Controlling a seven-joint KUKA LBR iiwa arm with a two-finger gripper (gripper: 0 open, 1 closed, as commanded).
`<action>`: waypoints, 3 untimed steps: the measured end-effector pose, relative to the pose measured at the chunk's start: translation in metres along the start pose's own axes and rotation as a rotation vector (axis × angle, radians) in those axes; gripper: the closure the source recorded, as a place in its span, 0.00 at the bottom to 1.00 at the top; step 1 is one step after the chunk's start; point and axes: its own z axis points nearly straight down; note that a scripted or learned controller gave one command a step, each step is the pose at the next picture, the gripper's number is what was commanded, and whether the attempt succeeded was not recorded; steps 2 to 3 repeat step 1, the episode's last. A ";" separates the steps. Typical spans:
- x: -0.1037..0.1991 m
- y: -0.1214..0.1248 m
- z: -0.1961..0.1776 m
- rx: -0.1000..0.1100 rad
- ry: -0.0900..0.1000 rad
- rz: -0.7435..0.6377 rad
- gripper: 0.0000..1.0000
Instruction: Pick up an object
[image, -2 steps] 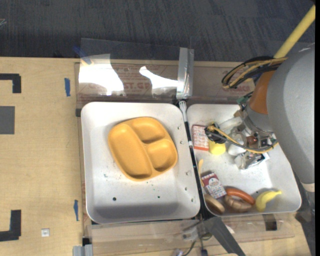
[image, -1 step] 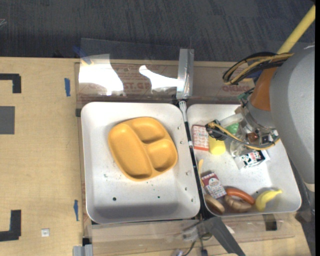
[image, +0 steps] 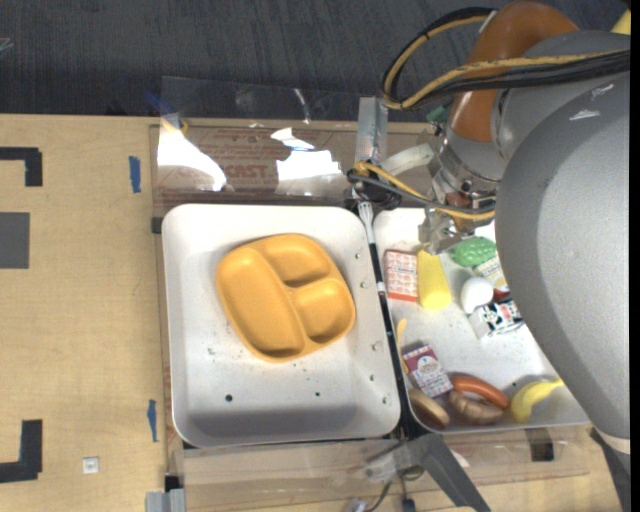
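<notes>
Here the gripper (image: 437, 232), grip unreadable, hovers over the crowded right bin's (image: 455, 345) far edge

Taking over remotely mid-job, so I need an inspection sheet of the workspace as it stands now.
Surface: wooden bench bearing left bin and right bin.
Job's things: right bin holds yellow block, green item, white egg-shaped piece, red-and-white packet, hot dog, lemon.
Clutter: yellow divided tray in left bin.
Hand: hand over right bin's far end; fingers unclear.
Cables: yellow and black cables looped over arm.
Surroundings: dark carpet.
</notes>
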 end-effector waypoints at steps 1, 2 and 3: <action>-0.003 0.006 0.005 -0.002 -0.011 0.010 0.00; -0.003 0.006 0.005 -0.002 -0.011 0.010 0.00; -0.003 0.006 0.005 -0.002 -0.011 0.010 0.00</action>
